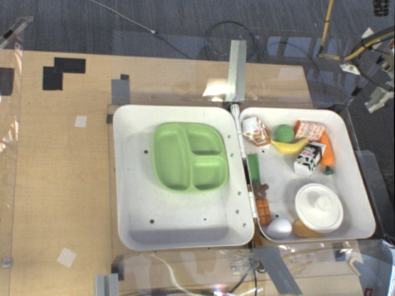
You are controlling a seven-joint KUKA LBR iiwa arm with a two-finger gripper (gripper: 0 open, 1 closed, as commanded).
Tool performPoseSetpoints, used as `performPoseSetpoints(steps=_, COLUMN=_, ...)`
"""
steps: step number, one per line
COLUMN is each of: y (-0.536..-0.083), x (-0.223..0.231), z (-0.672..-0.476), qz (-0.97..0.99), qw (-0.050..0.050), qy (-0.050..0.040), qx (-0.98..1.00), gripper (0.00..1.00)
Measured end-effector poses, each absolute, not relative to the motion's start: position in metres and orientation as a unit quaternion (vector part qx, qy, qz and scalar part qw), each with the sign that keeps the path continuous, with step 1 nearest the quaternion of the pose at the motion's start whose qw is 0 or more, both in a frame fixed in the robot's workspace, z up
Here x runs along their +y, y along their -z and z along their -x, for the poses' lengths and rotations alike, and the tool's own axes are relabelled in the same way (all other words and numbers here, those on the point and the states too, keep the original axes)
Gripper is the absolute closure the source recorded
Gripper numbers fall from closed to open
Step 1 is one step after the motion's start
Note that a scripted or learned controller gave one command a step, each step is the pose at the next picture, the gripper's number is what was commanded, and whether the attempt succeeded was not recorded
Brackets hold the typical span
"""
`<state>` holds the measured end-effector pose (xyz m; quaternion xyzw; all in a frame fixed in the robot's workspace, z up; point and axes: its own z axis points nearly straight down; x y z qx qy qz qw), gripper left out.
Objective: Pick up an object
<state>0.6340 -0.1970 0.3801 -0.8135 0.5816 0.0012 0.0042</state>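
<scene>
The right white bin (pixel 355 184) holds the loose objects. At its back lie a yellow banana (pixel 290 145), a green ball (pixel 284 132), a red-orange packet (pixel 309 129) and a small brown-and-white cup (pixel 254 130). An orange carrot (pixel 326 152) and a black-and-white carton (pixel 307 157) sit just right of the banana. Nearer the front stand a white bowl (pixel 318 206), a white egg (pixel 279 228) and a tan piece (pixel 305 229). A green bar (pixel 252 165) and a brown waffle-like piece (pixel 263 211) lie along the bin's left wall.
The left white bin (pixel 133 214) holds a green divided plate (pixel 189 156). A metal post (pixel 237 66) stands behind the seam between the bins. Cables and fittings (pixel 370 48) hang at the top right. Wooden benchtop (pixel 55 177) stretches to the left.
</scene>
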Motion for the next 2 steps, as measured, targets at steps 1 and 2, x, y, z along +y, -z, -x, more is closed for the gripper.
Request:
performPoseSetpoints(steps=1, y=-0.389, x=-0.196, z=-0.635, qz=0.813, qw=0.006, qy=-0.0020, qx=0.583, gripper=1.00)
performPoseSetpoints(steps=2, y=-0.378, x=-0.195, z=-0.670, qz=0.810, qw=0.003, qy=-0.0011, qx=0.586, gripper=1.00)
